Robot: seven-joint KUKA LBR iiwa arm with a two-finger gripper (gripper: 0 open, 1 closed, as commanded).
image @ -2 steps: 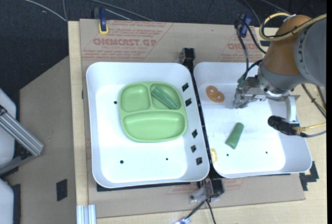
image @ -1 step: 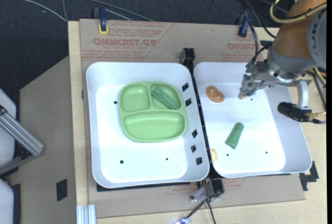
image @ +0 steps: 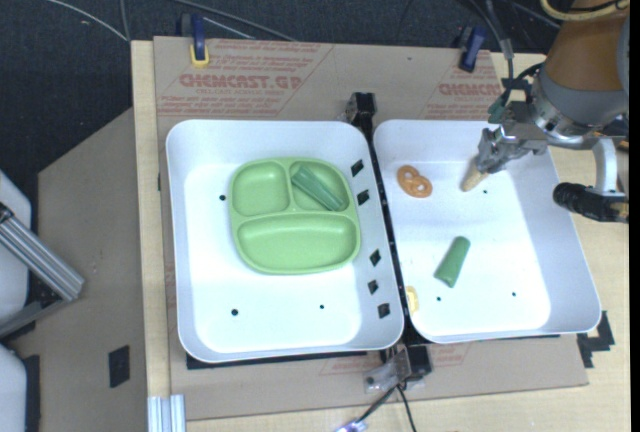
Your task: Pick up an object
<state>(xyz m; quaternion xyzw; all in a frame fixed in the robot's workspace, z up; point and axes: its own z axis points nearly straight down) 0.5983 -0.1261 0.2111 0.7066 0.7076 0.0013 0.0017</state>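
Observation:
My gripper (image: 490, 158) hangs over the upper part of the right bin (image: 560, 265), reaching in from the right. A small tan piece (image: 471, 181) shows right at its lower tip; whether it is gripped cannot be told. An orange pretzel-shaped piece (image: 414, 183) lies on the bin floor to the gripper's left. A green cylinder (image: 452, 261) lies tilted nearer the bin's middle, below the gripper and apart from it.
The left bin (image: 200, 310) bears a green divided plate (image: 292, 245) with a darker green piece (image: 320, 186) in its upper right compartment. A tiny yellow bit (image: 411, 298) lies at the right bin's lower left. Black clips line the divider between the bins.

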